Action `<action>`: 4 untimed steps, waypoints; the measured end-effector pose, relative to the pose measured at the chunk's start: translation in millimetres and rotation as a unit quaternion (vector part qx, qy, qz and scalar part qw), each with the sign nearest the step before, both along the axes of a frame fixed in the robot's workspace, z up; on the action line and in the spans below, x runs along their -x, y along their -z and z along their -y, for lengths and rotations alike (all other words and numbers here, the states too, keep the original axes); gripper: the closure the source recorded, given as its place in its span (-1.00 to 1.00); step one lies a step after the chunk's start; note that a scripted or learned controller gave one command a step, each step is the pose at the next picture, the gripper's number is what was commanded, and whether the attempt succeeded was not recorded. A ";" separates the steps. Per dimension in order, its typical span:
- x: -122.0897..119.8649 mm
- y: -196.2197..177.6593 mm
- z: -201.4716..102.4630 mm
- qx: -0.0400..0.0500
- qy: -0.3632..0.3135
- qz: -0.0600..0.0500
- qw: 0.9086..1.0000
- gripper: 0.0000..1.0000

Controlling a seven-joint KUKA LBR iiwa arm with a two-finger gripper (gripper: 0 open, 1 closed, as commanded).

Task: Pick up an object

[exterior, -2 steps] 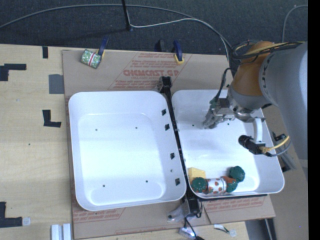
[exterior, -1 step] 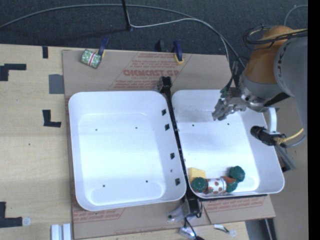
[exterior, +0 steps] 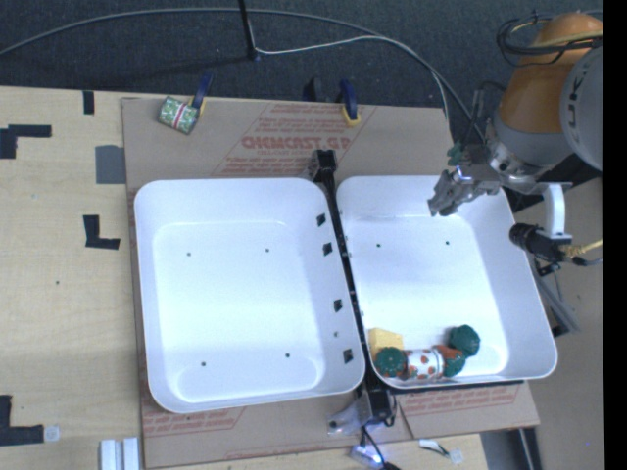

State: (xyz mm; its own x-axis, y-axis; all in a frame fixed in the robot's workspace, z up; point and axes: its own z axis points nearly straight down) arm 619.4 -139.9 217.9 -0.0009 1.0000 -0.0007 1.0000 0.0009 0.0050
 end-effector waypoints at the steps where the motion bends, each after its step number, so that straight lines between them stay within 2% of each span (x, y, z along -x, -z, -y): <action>1: -0.1 -10.7 -0.2 0.000 0.000 -0.002 1.000 1.00; 3: 25.2 -20.0 -99.0 -0.001 -0.002 -0.003 1.000 1.00; 4: 56.6 -22.2 -148.0 -0.001 -0.001 -0.003 1.000 1.00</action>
